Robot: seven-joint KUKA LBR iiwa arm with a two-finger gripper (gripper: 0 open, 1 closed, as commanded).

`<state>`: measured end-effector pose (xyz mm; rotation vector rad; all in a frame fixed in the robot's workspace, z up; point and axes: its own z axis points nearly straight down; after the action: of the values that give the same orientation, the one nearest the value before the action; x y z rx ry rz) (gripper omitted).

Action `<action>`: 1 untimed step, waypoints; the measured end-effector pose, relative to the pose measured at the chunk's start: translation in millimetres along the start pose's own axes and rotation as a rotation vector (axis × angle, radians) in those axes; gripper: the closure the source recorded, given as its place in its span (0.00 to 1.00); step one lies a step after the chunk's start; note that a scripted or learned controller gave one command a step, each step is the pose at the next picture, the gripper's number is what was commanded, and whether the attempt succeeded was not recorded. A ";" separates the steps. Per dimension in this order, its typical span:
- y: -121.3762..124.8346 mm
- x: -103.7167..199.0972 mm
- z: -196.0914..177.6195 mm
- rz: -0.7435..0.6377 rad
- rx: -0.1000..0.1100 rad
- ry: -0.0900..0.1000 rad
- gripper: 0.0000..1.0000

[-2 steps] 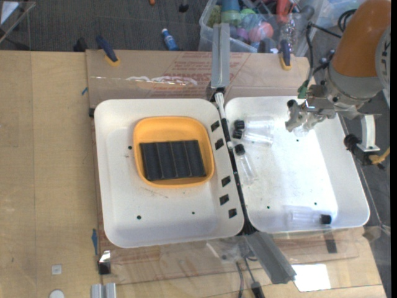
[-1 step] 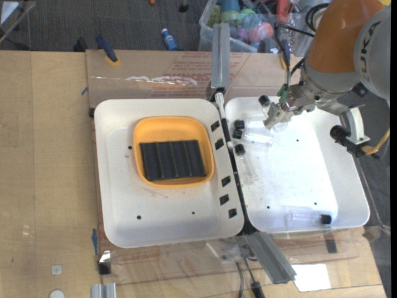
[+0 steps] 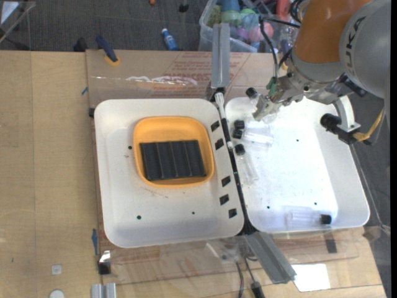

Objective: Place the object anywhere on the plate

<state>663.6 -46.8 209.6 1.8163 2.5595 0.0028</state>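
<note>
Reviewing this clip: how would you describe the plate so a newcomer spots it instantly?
Start at the left white bin. The plate sits in its upper middle: orange-yellow, squarish, with rounded corners. A black ribbed slab lies on it, and nothing else in either bin has that bright colour.

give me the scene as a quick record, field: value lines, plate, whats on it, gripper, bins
plate: orange rounded-square plate, in the left white bin
on plate: black ribbed rectangular block, lying flat near the middle
arm: grey arm with orange band, reaching in over the right white bin
gripper: two-finger gripper, over the right bin's far left part; finger state unclear
right bin contents: small clear plastic pieces with black caps, hard to make out
</note>
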 end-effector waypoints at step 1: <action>10.9 22.8 24.9 -0.075 0.006 0.004 1.00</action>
<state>666.4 -21.6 184.8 1.7229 2.6305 -0.0012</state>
